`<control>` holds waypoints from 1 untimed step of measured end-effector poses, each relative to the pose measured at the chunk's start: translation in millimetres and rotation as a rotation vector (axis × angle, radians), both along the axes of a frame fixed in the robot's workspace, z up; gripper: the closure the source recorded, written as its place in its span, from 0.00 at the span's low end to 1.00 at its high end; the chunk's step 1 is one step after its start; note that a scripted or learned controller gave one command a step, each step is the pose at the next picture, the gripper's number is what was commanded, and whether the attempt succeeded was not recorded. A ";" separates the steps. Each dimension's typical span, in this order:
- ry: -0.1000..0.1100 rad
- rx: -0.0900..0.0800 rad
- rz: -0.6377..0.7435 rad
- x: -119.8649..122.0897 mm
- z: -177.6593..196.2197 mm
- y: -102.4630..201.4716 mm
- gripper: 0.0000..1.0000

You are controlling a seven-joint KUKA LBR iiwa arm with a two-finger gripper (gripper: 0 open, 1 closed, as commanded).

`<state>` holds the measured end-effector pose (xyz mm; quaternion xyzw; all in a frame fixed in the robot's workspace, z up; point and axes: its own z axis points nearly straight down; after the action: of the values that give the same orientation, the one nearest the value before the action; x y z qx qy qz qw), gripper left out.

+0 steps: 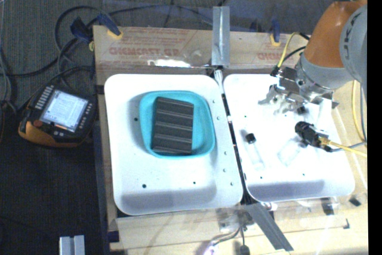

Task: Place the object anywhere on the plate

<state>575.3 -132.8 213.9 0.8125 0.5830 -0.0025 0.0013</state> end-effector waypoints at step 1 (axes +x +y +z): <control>0.000 0.000 0.000 0.1 0.2 0.0 0.00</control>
<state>575.4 -132.8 214.1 0.8125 0.5830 -0.0023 0.0014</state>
